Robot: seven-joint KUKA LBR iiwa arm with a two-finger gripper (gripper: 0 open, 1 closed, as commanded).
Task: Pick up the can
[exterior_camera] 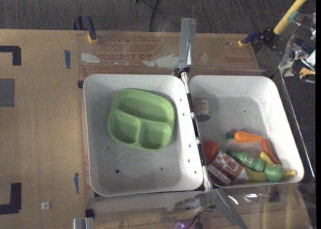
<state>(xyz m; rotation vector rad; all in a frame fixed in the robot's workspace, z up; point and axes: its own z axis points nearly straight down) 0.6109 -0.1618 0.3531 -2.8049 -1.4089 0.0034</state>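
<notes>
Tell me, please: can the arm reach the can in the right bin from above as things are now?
Probably yes. The can lies alone by the right bin's left wall, apart from the toy carrot, though that wall may crowd one finger.

A small grey metal can (201,109) stands against the left wall of the right shallow white bin (261,85). A green three-compartment plastic plate (142,119) lies in the left white bin (95,137) on the wooden desk (40,122).

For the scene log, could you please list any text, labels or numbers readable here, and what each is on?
None can be read.
Cardboard sheet: red print, too faint and blurred.
Can: label too small.
Brown packet: print too blurred.
</notes>
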